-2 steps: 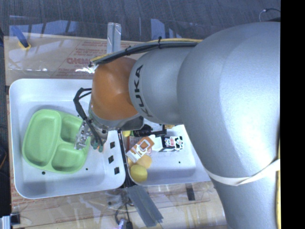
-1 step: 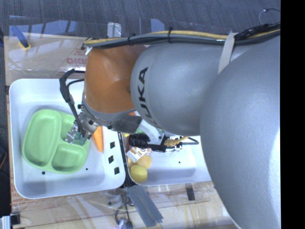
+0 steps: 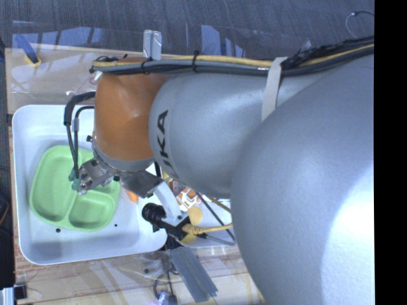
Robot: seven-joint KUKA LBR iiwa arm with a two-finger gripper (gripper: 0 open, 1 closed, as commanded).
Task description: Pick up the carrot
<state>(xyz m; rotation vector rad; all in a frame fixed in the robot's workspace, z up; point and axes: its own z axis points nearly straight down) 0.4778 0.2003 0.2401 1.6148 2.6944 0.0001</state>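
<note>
The green tray (image 3: 63, 192) lay in the left of the bin (image 3: 25, 170). My gripper (image 3: 89, 182) hung at the tray's right rim; whether it was apart or together I could not tell. The carrot (image 3: 131, 196) showed as an orange sliver just right of the tray, mostly under my arm (image 3: 210, 132). I judged it light, stiff, smooth: best taken mid-body. Room looked tight between tray and bin wall.
</note>
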